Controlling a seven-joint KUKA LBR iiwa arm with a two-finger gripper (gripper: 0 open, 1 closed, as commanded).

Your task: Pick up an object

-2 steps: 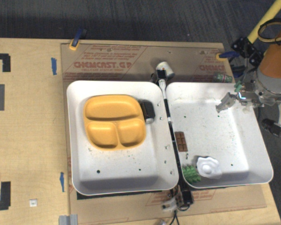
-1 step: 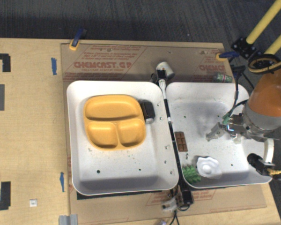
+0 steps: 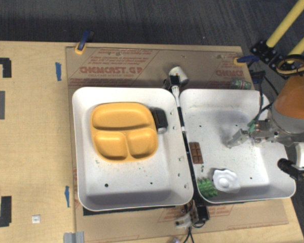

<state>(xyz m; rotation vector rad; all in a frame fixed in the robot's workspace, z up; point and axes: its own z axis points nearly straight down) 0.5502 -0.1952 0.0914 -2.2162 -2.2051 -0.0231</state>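
Overhead, gripper (image 3: 236,137) hovering in right bin (image 3: 273,103), fingers spread, grasping nothing. Yellow divided tray (image 3: 124,130) in left bin (image 3: 86,151), black object (image 3: 159,119) touching it. White object (image 3: 225,179), green object (image 3: 206,188), brown block (image 3: 195,152) along right bin's left-near side.

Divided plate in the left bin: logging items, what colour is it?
Yellow-orange; the divided plate shows in the camera view.

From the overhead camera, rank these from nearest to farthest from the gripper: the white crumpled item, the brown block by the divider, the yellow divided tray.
Gripper is over the middle of the right bin.
1. White crumpled item, right bin, near the front edge.
2. Brown block, right bin, against the divider; only slightly farther.
3. Yellow divided tray, left bin, clearly farthest.
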